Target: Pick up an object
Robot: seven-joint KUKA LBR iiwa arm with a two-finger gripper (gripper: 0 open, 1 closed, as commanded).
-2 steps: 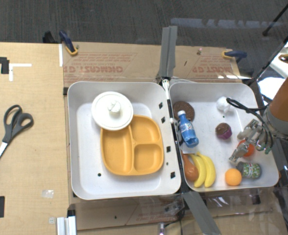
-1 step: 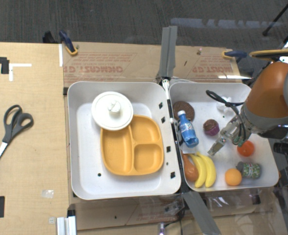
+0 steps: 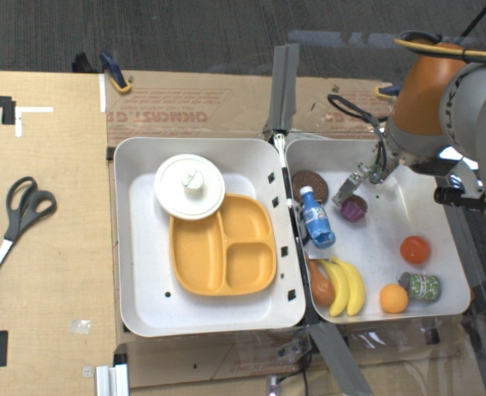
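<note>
Near edge of right bin (image 3: 453,308): bananas (image 3: 347,287), an orange (image 3: 393,299) and a small green can (image 3: 422,287) lie along it, well apart from my jaws.
Task's thing: I judge it to be the purple object (image 3: 354,209), lying in the far half of the right bin, just beside the blue bottle (image 3: 315,218) and a brown round thing (image 3: 309,185).
My jaws: my gripper (image 3: 360,182) hangs just above the purple object; whether the jaws are apart or together I cannot tell (they are too small here), and nothing shows between them.
Why here: I come in from the right over the far corner, so the nearest lone piece suits me.
Red ball (image 3: 414,249): alone near the right wall.
Left bin (image 3: 127,246): a yellow divided tray (image 3: 224,246) with a white lid (image 3: 190,186) overlapping its far corner.
Desk (image 3: 53,287): scissors (image 3: 16,217) on the left.
</note>
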